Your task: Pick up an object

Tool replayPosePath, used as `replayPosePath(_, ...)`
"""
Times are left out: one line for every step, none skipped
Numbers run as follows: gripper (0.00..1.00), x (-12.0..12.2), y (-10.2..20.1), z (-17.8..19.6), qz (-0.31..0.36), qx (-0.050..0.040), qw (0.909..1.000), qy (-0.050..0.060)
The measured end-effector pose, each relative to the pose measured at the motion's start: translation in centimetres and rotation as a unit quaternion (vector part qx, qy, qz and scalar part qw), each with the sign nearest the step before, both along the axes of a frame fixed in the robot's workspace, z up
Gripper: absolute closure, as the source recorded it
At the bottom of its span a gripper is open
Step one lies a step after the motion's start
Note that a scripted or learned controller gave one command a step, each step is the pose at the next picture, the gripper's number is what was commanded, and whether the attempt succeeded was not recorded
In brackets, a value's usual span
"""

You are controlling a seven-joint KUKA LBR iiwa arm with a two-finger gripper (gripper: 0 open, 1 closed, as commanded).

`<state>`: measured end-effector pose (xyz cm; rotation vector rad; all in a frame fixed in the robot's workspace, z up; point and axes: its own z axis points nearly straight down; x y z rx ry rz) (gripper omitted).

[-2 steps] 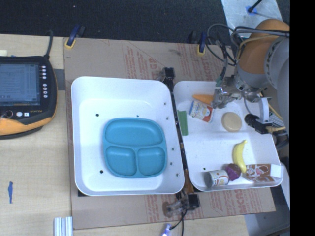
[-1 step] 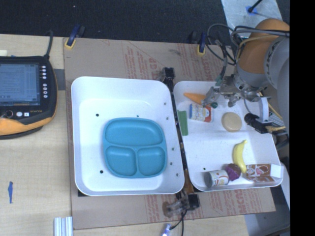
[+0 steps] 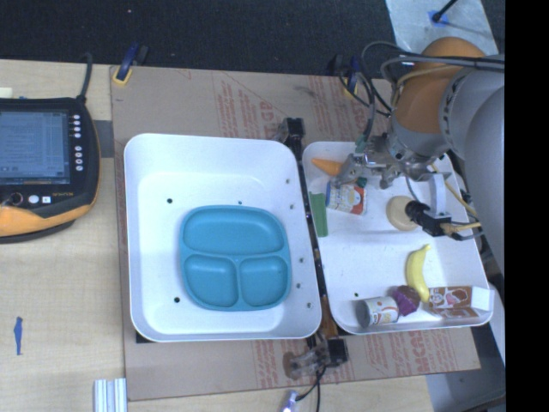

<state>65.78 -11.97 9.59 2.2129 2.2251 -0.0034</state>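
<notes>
Arm reached in from the right and was bent down over the far end of the right bin. Gripper hung low near that bin's far left corner. Whether it was spread or closed could not be made out from this slant, and nothing was seen clamped in it.

Closest item: a small white and red carton, lying on the bin floor just under and toward the near side of the gripper. Contact between the two could not be judged.

Also in the right bin:
- an orange carrot in the far left corner, just beside the gripper
- a green strip along the left wall, next to the carton
- a pale round disc to the right of the carton
- a banana nearer the front, standing apart
- a small can on its side at the front wall, touching a purple lump
- a flat brown and white packet in the front right corner

Left bin held one blue divided plate, near its middle.

Both bins sat on a cardboard sheet. A control tablet lay on the bench well to the left.
</notes>
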Motion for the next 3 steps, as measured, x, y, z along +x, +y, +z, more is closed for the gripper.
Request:
replayPosePath(0.0, 0.05, 1.66, 0.01, 0.0, 0.0, 1.0, -0.001)
replayPosePath(0.0, -0.17, 2.56, -0.36, 0.001, 0.0015, 1.0, 0.003)
replayPosePath(0.0, -0.18, 2.47, -0.37, 0.0, 0.0017, 1.0, 0.003)
